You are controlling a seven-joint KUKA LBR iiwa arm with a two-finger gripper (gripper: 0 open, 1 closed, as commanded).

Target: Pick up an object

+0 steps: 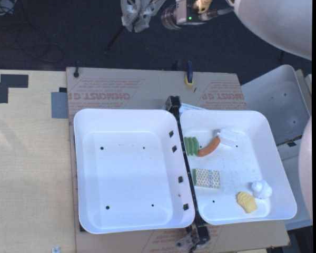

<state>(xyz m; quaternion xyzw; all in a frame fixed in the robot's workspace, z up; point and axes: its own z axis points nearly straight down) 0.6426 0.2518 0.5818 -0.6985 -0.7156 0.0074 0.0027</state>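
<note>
Left of the bins: pale wood bench is seen, with a brown cardboard sheet laid under both bins.
Left bin: white, shallow, set flush against the right bin.
Gripper: seen at the top edge, beyond the far side of the bins, well apart from every object; nothing is seen held; open or closed cannot be told, too blurred.
Clamp: blue and yellow, on the sheet's far edge.
Right bin: white; all 6 objects are lying in it.
Green piece: by the bin's left wall, touching the orange sausage shape.
White block: just beside the orange tip.
Patterned pad: flat, near the middle.
Yellow lump: near corner, just beside a white lump.
Arm: grey, at top right.
</note>
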